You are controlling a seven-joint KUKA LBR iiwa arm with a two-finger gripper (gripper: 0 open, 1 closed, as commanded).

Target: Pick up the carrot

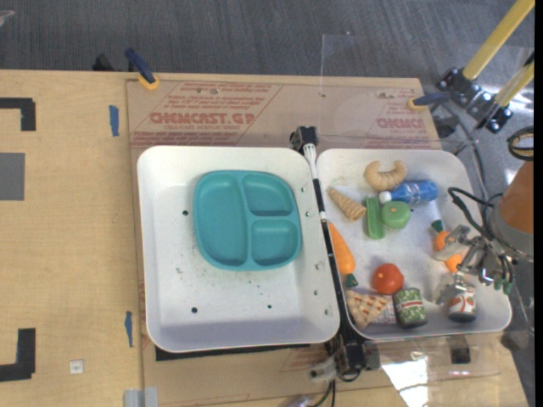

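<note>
A: White plastic, both of them: two shallow bins with rounded corners sit side by side on a cardboard sheet (254, 108) printed in faded red, itself on a pale wooden bench (59, 253). What lies in the left bin (161, 312)?

B: One thing, a teal plate (248, 220), smooth and matte, a rounded rectangle moulded into three compartments, one large and two small. The bin floor around it carries a few dark specks.

A: And the right bin (488, 320)?

B: Crowded with toy food. A tan croissant (385, 174) curls near the far wall, with a blue bottle (413, 192) lying on its side just beside it. A ribbed ice-cream cone (346, 202) lies tilted below, next to a green piece with a round top (386, 214). Nearer the front sit a glossy red tomato (388, 278), a pizza slice (366, 306) and a small green can (411, 307).

A: Where is the carrot (341, 250)?

B: Against the right bin's left wall, along the divider between the bins. It is orange, smooth and tapered, lying lengthwise with a green tip at its near end, between the cone and the pizza slice.

A: And the gripper (475, 265)?

B: At the right bin's right side, well apart from the carrot, a tangle of metal and dark cable under the arm's orange band (519, 206). Small orange and red-and-white pieces lie close around it. Whether its fingers are spread or pressed together, I cannot tell.
</note>
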